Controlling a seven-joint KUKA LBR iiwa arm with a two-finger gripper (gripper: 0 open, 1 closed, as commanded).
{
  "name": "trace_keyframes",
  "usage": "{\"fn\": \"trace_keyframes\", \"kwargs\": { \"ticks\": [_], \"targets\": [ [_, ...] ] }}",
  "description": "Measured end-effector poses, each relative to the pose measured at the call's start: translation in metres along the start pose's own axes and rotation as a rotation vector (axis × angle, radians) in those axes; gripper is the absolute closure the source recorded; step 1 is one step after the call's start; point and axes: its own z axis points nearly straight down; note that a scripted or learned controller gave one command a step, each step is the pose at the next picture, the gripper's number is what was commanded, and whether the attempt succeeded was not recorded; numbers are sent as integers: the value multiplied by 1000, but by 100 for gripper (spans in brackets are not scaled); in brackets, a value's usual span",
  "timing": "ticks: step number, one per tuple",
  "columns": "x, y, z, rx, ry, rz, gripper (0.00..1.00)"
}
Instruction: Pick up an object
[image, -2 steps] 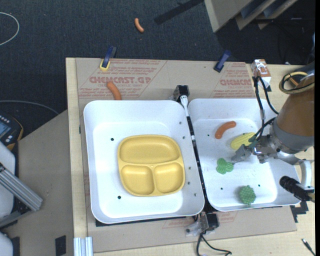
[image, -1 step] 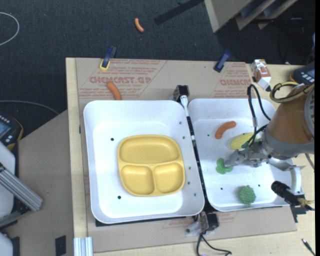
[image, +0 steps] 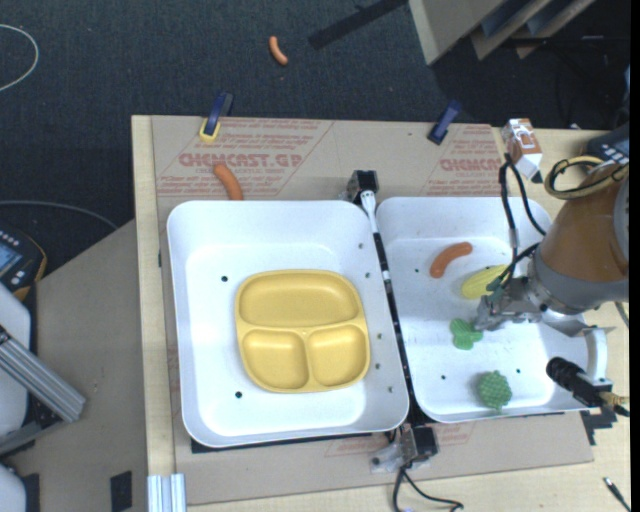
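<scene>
In the right bin (image: 420, 250) lie an orange sausage (image: 451, 258), a yellow banana-like piece (image: 480, 281), a small green piece (image: 464, 334) and a green broccoli-like lump (image: 492, 389). My gripper (image: 492, 312) reaches in from the right, low over the bin floor, just right of and above the small green piece and just below the yellow piece. The arm's grey and orange wrist (image: 590, 250) hides the right part of the bin.
The left bin (image: 200, 260) holds a yellow three-compartment tray (image: 300, 328). Another orange sausage (image: 229, 181) lies on the cardboard behind the left bin. Clamps (image: 363, 185) sit where the bins meet, and cables hang at the right.
</scene>
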Motion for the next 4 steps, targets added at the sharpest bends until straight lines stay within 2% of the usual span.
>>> {"fn": "trace_keyframes", "kwargs": {
  "ticks": [1,2,3,4],
  "targets": [
    [6,-3,-46,2,-3,-3,100],
    [2,-6,-108,0,-3,-2,100],
    [1,-4,-128,3,-3,-2,100],
    [48,10,-136,4,-1,-6,100]
  ]
}}
